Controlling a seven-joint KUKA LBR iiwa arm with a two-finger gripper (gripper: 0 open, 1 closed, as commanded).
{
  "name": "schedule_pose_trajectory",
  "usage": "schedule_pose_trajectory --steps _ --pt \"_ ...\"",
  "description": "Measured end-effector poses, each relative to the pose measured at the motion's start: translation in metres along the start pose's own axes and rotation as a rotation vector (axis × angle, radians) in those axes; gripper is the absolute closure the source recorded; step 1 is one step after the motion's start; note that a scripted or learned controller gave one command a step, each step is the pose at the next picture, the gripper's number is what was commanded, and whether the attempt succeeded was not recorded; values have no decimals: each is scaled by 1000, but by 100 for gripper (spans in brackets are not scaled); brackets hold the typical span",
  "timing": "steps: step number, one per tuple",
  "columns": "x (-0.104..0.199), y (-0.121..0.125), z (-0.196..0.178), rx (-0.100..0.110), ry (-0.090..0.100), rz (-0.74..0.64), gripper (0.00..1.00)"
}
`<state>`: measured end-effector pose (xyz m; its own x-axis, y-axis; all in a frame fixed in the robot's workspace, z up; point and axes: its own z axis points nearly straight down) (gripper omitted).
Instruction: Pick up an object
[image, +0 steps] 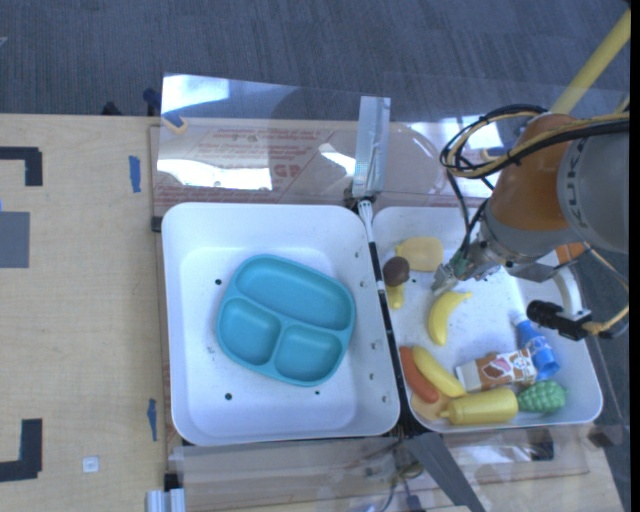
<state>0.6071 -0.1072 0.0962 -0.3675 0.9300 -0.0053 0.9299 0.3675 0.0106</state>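
My gripper (453, 274) hangs low over the back half of the right bin (497, 218), its tip just above the upper end of a yellow banana (444, 313). Nothing shows as held. Close to its left lie a pale yellow piece (421, 252) and a small brown ball (396, 268). Toward the bin's front lie a red and orange hot dog (428, 371), a yellow bottle (485, 405), a brown and white box (497, 368), a blue bottle (536, 346) and a green knobbly toy (543, 397).
The left bin (200, 250) holds a blue divided plate (286, 320). A clear plastic wall (260, 150) stands behind both bins. The grey arm with its orange band (535, 190) and cables cover the back right corner.
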Motion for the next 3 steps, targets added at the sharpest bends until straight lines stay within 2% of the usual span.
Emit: schedule_pose_trajectory --steps 1,2,3 --pt "0 0 1 1 1 0 0" --pt "7 -43 8 2 2 94 0" --pt "5 -41 0 -1 0 95 100"
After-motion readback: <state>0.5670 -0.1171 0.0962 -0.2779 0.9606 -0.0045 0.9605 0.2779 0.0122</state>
